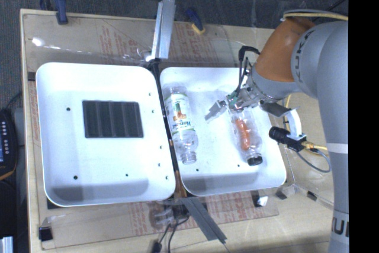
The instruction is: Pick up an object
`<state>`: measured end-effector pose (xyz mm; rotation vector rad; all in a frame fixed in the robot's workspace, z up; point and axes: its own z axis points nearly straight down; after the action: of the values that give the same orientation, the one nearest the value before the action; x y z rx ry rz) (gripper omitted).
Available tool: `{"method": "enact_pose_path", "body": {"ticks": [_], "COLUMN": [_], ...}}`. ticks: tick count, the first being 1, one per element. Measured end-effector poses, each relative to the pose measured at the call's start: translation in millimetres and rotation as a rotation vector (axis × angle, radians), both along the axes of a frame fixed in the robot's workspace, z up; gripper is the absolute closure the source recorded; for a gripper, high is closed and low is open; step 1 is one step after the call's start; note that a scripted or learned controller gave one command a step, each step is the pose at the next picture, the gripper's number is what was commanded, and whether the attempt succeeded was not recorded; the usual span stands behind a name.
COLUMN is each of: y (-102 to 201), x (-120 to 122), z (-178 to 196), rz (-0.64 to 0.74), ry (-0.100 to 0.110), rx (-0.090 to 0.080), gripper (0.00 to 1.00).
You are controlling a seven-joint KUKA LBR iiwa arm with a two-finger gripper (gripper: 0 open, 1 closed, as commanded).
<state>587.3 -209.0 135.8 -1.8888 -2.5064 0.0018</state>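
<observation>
Approach step: end effector low in right bin, apparently open and empty, beside orange bottle. Next: centre over bottle, close.

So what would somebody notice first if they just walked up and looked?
Probably the big grey arm with its orange band, reaching in from the right over the right bin, its pincer low inside. Next, two clear bottles lying there: one with a green and orange label along the bin's left side, one with orange contents just below the pincer.
</observation>
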Motion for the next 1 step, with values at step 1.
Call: {"method": "enact_pose_path", "body": {"ticks": [1], "y": [0.1], "x": [-11.3], "z": [35.9], "rz": [0.039], "ry": [-0.003], "rx": [-0.001], "gripper": [0.0]}}
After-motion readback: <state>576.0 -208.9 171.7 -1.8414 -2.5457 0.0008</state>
